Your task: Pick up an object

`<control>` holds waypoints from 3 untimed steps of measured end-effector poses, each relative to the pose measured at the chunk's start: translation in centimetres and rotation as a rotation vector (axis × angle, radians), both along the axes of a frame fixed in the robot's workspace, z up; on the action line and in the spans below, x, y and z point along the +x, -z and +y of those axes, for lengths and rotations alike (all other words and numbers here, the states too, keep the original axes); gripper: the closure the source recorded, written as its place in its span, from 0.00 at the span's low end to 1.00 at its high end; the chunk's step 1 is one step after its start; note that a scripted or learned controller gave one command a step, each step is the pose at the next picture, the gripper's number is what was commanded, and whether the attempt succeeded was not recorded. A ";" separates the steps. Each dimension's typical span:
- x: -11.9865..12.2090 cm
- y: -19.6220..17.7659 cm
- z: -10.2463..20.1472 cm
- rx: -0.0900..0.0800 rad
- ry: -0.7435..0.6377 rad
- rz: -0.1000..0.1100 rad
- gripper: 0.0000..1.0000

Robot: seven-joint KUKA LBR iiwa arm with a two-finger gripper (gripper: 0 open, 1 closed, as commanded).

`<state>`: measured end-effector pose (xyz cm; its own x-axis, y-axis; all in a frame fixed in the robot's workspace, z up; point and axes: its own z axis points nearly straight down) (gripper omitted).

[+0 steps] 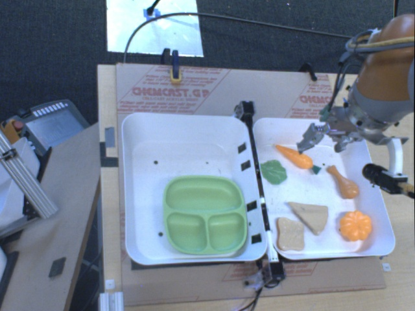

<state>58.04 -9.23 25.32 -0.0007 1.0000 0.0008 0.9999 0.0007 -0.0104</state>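
The left shallow white plastic bin (139, 173) carried a pale green three-compartment plastic tray (205, 214) toward its near right corner. In the right white bin (382, 235), a small dark green leaf-shaped toy (273, 172) lay against the left wall, with an orange toy carrot (295, 157) just beside it toward the far edge, its green tip pointing right. Near the front edge sat a pale slice of toy bread (290, 234) and a tan wedge-shaped piece (310, 216), touching or nearly so. A brown toy drumstick (343, 182) lay toward the right wall, and an orange toy pumpkin (355, 226) sat in the near right corner. The grey two-finger gripper (326, 137) hung above the bin's far edge, just over the carrot's thick end; its jaws stood apart with nothing between them. The arm's upper part was cut off at the right.
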 end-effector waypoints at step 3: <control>-0.8 9.5 -0.6 0.000 0.000 -0.008 0.00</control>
